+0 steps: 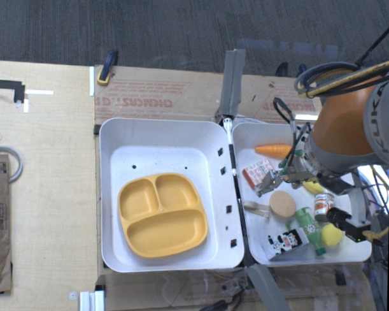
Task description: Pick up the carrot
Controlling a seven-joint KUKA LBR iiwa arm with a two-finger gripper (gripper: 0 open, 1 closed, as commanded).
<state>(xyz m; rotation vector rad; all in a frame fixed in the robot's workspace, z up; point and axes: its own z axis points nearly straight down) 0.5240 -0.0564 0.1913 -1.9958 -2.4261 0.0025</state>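
Note:
The orange carrot [273, 149] lies near the far edge of the right bin [245, 135], pointing left, with nothing touching it. My gripper [269, 183] hangs lower in the same bin, over a red-and-white packet [256, 171], a short way nearer the camera than the carrot. The grey arm with its orange band [341, 122] reaches in from the right and hides part of the bin's right side.
The right bin also holds a tan round disc [283, 204], a green bottle [308, 227], a yellow lemon [332, 235], a small red can [323, 204] and a black-and-white item [286, 241]. A yellow divided plate [164, 213] sits in the left bin [110, 200].

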